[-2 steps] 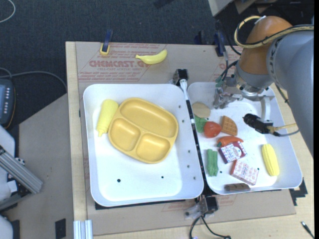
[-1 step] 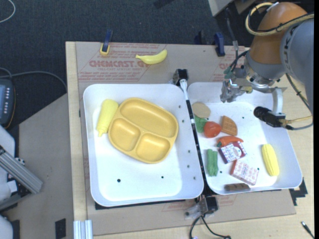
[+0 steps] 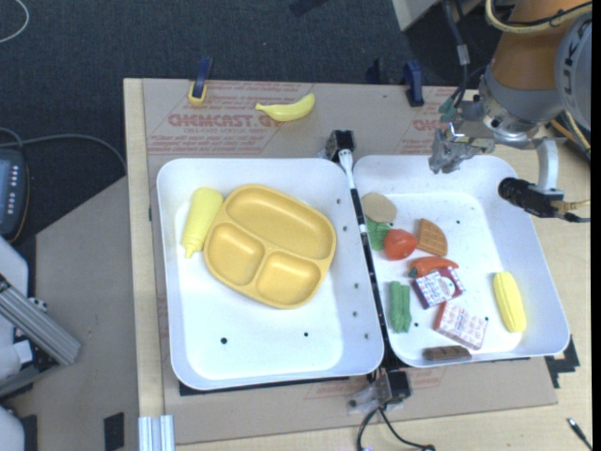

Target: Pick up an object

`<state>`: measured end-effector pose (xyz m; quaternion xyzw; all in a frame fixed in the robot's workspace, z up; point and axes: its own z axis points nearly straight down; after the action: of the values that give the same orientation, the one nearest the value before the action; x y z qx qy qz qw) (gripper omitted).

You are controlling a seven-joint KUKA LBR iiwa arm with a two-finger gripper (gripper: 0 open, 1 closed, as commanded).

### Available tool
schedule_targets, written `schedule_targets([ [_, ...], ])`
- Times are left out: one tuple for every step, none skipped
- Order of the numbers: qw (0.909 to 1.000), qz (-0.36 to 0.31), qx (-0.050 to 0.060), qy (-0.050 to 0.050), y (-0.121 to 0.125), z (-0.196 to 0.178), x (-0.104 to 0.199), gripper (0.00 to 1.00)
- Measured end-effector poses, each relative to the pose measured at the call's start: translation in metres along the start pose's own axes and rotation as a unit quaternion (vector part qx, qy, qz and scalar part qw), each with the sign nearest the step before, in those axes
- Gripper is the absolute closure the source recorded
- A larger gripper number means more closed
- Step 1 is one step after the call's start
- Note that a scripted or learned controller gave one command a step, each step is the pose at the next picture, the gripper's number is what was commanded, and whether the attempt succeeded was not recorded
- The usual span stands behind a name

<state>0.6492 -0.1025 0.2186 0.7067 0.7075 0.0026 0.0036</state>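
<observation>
The grey arm with its orange band (image 3: 540,26) comes in from the upper right, wrist bent downward, its small metal two-finger end effector (image 3: 449,153) hanging low, pointing down.

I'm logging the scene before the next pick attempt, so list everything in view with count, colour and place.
bins: two, white, side by side on the bench
divided tray: one, yellow, left bin
squeeze bottle: one, yellow, left bin, touching the tray's left side
banana: one, yellow, on the bench behind the left bin
tomato: one, red, right bin
corn cob: one, yellow, right bin, right side
green vegetable: one, right bin, near the divider
patterned packet: one, red and white, right bin, front
clamps: two, blue, bench's back edge
arm: one, grey and orange, upper right
tool: one, metallic, above the right bin's back edge
</observation>
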Motion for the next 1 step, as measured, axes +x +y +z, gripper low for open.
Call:
schedule_targets([
  [1.0, 0.0, 0.002, 0.0, 0.0009, -0.0072, 0.0002, 1.0],
])
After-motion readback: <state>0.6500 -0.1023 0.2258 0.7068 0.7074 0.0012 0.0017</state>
